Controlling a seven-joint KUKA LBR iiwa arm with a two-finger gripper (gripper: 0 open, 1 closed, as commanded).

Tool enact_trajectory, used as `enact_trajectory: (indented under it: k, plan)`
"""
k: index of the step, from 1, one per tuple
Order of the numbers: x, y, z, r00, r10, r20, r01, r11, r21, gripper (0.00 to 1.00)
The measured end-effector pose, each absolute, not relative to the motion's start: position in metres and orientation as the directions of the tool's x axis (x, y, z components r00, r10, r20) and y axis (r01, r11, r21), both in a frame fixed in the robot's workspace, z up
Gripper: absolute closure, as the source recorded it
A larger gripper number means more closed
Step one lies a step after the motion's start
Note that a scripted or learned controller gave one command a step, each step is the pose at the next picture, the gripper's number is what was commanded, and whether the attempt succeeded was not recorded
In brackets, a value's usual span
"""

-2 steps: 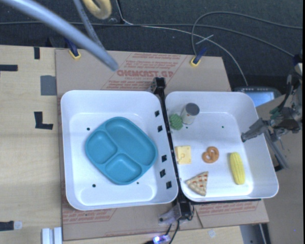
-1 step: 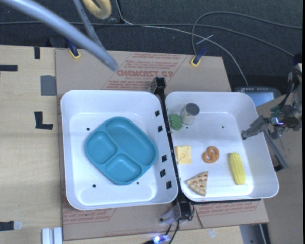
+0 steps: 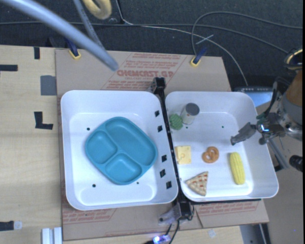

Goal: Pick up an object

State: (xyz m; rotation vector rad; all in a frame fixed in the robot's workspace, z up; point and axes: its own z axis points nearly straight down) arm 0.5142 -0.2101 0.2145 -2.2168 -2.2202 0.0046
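The pincer (image 3: 240, 137) hangs over the right bin (image 3: 264, 184), near its right wall; whether it is wide or narrow I cannot tell. The corn cob (image 3: 237, 168) lies just below it in the camera view, long axis running toward the bin's near edge. A pretzel (image 3: 210, 154) sits to the pincer's left, slightly farther off.

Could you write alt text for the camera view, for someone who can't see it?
Seen from above, a robot gripper hovers at the right edge of the right bin, which holds toy corn, a pretzel, a pizza slice, cheese, broccoli and a grey cylinder. The left bin holds a blue divided plate.
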Motion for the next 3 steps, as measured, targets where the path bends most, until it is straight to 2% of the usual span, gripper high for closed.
enact_trajectory:
  k: [1, 2, 3]
  plan:
    - [0.52, -0.209, 0.153, -0.001, 1.0, 0.001, 1.0, 0.001, -0.007, 0.0]
    - [0.522, -0.207, 0.091, 0.001, 1.0, -0.001, 1.0, -0.001, 0.0, 0.0]
    - [0.525, -0.205, 0.107, -0.003, 1.0, 0.003, 1.0, 0.003, 0.005, 1.0]
